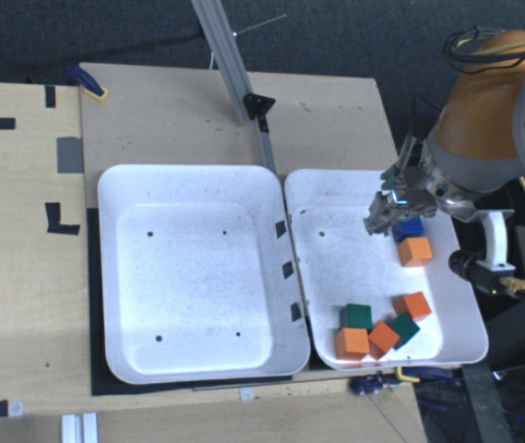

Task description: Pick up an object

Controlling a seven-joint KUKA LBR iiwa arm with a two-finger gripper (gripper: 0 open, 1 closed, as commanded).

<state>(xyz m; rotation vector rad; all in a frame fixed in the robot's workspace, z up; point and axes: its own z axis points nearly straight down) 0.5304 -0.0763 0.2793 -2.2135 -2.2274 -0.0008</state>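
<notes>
You see gripper (384, 212) low over right bin (336, 192), upper part, can't tell its state tbh. Blue block (409, 230) just beside it, orange block (415, 251) next. More orange and green blocks (377, 329) clustered at near edge.

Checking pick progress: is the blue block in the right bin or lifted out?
In the bin. The blue block lies on the right bin's floor beside an orange block, partly under the hand.
</notes>
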